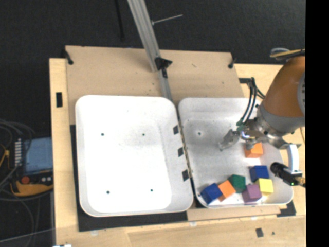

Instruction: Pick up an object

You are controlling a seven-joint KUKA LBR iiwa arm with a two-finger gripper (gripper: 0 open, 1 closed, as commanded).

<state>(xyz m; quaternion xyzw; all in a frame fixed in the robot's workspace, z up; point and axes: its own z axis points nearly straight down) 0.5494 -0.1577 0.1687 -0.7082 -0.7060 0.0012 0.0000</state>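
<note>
My gripper (229, 139) hangs over the middle of the right bin (205, 112), reaching in from the right below the orange band of the arm (284, 94). An orange block (254, 150) lies just right of it, partly under the wrist. Along the bin's near edge lie a blue block (211, 193), another orange block (226, 189), a green block (237, 181), a purple block (252, 192), a yellow block (266, 185) and a second blue block (259, 172). I see nothing held in the gripper.
The left bin (128, 153) sits beside the right one, joined by black clips. A metal rail (146, 30) slants in from the top toward the bins' seam. Cables and a blue box (38, 156) lie off the bench at left.
</note>
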